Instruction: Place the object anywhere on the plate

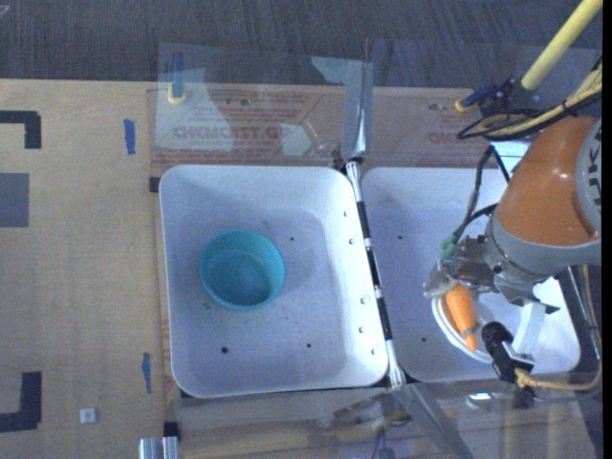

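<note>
The arm is hiding most of the white plate (448, 325) in the right bin (411, 256). The gripper (466, 285) is sitting above an orange carrot (462, 316); its grip cannot be told.

Two shallow white plastic bins (258, 185) sit side by side. One round teal bowl (242, 269) lies in the left bin; one orange carrot (463, 316) and one white plate (457, 338) in the right.

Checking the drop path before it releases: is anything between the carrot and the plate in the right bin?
Nothing visible. The carrot lies right over the white plate, just beneath the gripper; whether it already rests on the plate cannot be told.
</note>
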You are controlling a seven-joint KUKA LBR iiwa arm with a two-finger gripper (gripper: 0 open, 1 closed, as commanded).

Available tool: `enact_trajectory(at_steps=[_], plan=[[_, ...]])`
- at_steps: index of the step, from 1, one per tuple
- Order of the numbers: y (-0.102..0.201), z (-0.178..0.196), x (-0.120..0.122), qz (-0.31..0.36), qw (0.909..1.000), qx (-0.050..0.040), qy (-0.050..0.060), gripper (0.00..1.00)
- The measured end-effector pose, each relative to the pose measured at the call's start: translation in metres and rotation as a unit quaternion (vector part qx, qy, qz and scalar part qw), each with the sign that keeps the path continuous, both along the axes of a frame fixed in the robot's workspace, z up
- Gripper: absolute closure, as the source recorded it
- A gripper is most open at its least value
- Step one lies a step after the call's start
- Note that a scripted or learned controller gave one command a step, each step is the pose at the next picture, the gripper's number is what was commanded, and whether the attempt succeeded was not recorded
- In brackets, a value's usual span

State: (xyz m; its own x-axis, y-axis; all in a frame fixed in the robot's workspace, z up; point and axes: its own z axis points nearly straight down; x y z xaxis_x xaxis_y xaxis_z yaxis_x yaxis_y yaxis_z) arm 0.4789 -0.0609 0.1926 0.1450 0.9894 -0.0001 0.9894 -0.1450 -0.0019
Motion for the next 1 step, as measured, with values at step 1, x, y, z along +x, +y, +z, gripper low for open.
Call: enact_trajectory(at_steps=[1], plan=[[0.0548, 0.0162, 0.0059, 0.078, 0.997, -0.0003, 0.0, 1.0]])
